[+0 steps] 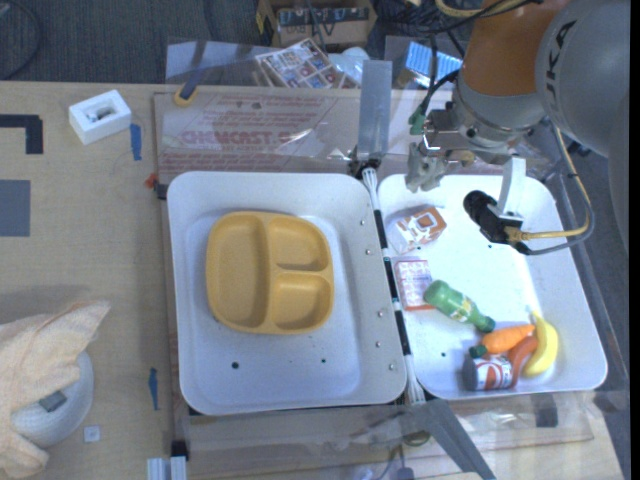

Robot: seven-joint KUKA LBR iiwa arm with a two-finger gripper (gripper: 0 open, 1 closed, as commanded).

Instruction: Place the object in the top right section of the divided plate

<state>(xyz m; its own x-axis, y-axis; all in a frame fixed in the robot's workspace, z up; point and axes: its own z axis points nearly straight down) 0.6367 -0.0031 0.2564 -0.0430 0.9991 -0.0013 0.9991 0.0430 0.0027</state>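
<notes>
as binned: 1 bottle (458,304), 1 carrot (505,340)

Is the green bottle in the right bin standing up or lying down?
Lying down. The green bottle rests on its side on the right bin floor, cap pointing toward the carrot.

A light wooden bench (80,228) under even, bright light. Dark grey floor (100,18) lies beyond its far edge, where a cardboard box (310,8) and tangled cables (440,8) sit. A small white box (100,116) rests on the bench.
</notes>
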